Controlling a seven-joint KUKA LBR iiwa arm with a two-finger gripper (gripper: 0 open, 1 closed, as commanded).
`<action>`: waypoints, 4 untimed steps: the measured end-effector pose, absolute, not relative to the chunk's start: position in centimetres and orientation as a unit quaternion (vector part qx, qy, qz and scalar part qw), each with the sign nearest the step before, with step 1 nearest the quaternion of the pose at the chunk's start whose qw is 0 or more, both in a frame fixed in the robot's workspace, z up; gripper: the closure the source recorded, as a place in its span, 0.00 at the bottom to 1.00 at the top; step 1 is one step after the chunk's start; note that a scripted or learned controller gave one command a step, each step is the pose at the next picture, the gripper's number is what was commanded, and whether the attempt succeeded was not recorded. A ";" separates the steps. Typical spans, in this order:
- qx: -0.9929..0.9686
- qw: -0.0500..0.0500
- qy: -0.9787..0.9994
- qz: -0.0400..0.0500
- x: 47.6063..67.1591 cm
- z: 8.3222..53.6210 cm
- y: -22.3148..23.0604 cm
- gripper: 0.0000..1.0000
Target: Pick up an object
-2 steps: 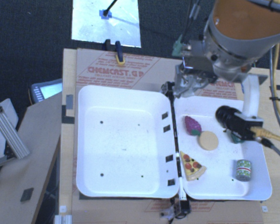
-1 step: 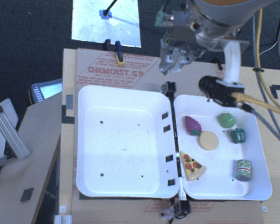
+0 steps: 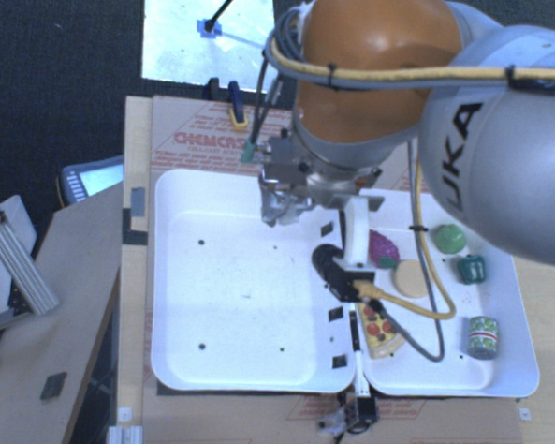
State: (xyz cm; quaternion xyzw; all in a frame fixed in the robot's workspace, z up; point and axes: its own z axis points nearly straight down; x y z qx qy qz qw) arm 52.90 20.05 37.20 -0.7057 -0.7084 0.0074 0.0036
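1. Objects for picking all lie in the right shallow white bin (image 3: 521, 372), well apart from the two-finger gripper (image 3: 280, 207).
2. A round green ball (image 3: 448, 238) sits toward that bin's far side, with a small teal block (image 3: 471, 269) just beside it on the near side.
3. A flat pale tan disc (image 3: 410, 278) lies toward the middle of the bin, and a magenta plastic piece (image 3: 384, 246) lies just beside it, closer to the wall between the bins.
4. A toy pizza slice (image 3: 381, 331) with a yellow top lies near the dividing wall on the bin's near side. A short can with a green patterned label (image 3: 482, 335) stands upright toward the near right corner.
5. The gripper hangs over the far part of the left shallow white bin (image 3: 236, 289), right of its middle and near the shared wall. From this angle it is unclear whether it is clenched or released.
6. The grey arm with its orange band (image 3: 507, 155) crosses above the right bin and hides that bin's far edge. Robot hardware also covers the left side of the magenta plastic piece.
7. Both bins rest on a brown cardboard sheet with red print (image 3: 217, 139), and a dark clamp with a yellow tip (image 3: 236, 109) sits at the sheet's far edge.
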 end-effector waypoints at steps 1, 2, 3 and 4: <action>-0.704 -0.001 -0.710 -0.005 54.2 45.5 23.7 1.00; -0.705 -0.002 -0.709 -0.005 54.3 52.6 22.8 1.00; -0.705 0.000 -0.709 -0.001 54.3 52.1 22.8 0.00; -0.704 -0.001 -0.710 -0.003 54.3 53.3 22.9 1.00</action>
